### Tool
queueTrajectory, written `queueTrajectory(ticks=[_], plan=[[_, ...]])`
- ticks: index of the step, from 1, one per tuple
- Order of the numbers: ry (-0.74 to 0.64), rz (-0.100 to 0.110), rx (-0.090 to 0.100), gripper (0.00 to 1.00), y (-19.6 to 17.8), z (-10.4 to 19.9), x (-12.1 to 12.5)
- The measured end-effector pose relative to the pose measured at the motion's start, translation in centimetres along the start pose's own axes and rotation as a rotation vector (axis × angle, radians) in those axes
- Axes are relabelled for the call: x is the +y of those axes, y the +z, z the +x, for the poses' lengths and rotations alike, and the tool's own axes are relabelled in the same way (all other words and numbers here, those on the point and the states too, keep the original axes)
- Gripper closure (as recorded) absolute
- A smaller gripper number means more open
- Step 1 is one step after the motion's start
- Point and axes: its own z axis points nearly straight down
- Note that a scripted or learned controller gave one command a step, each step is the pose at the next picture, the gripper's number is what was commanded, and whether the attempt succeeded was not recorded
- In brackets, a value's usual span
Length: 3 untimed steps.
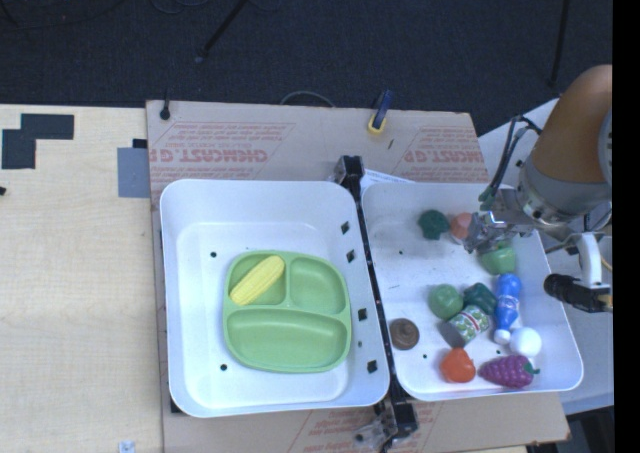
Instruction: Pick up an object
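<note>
Dark carpet with loose cables runs behind the bench (70,241), where I count two white bins on a sheet of cardboard (260,146). Left bin (190,361): one green divided plate (290,326) with one yellow corn cob (257,278) in its upper-left compartment. Right bin (420,381): roughly ten small pieces, crowded toward its right half.

From my seat the hand (487,231) sits at about two o'clock in the right bin, low over the clutter; I cannot tell whether it is released or clenched, because the wrist hides it.

Nearest it is a light green round fruit (498,260), just below the hand, smooth and pale. An orange-pink piece (460,226) lies right beside the hand at its nine o'clock, and a dark green broccoli (433,224) sits just beyond that.

Toward five o'clock in the bin lie one green pepper (445,299), one small labelled can (470,323), one blue bottle (508,303), one white ball (526,342), one red tomato (458,366), one purple grape bunch (507,372) and one brown disc (404,333). These pack tightly, several touching.
</note>
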Motion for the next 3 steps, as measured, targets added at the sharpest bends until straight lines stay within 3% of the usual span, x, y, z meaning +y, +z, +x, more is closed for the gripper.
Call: queueTrajectory(ticks=[1, 2, 3], plan=[[-0.001, 0.0, 0.0, 1.0, -4.7, -0.1, 0.1], [-0.004, 0.005, 0.003, 1.0, -3.5, 5.5, 1.1], [-0.005, 0.004, 0.003, 1.0, -4.6, 11.3, 1.4]])
